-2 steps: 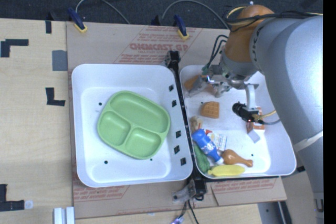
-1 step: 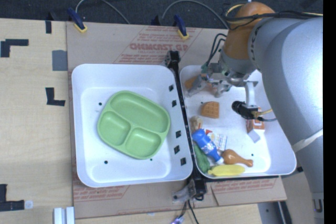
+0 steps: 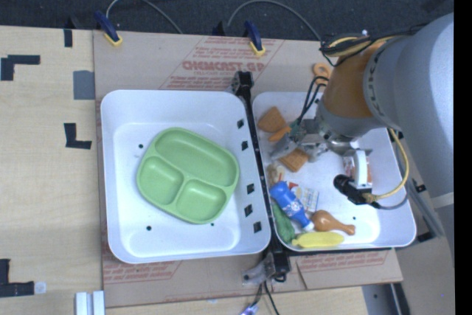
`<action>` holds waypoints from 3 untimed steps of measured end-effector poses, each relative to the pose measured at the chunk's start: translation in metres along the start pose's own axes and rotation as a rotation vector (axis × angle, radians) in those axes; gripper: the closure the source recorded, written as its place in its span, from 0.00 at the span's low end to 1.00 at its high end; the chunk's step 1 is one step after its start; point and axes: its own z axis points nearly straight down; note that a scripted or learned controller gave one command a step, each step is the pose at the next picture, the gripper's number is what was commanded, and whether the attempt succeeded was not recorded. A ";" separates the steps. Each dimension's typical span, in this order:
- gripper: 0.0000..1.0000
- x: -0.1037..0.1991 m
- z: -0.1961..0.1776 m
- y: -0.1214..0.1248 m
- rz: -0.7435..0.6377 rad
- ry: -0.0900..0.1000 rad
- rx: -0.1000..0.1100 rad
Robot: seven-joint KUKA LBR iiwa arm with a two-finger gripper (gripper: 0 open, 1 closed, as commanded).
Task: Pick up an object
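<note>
Orange-brown block (image 3: pixel 294 159) — in the right bin (image 3: pixel 383 229), just under the claw (image 3: pixel 299 138); whether it sits between the fingers cannot be told. Orange piece (image 3: pixel 271 119) just beyond the claw, toward the divider. Blue bottle (image 3: pixel 288 204), brown drumstick (image 3: pixel 331 220), yellow banana (image 3: pixel 319 240) — nearer the front rim, apart from the claw. Green divided plate (image 3: pixel 189 175) in the left bin (image 3: pixel 118 181), well apart. Bench (image 3: pixel 44 181) beneath.
</note>
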 end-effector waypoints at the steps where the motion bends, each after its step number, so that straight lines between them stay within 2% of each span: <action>1: 0.00 -0.011 0.000 0.023 -0.001 0.001 -0.002; 2: 0.00 0.000 0.001 0.060 -0.002 0.000 -0.001; 3: 0.00 -0.011 0.001 0.071 -0.002 0.005 0.010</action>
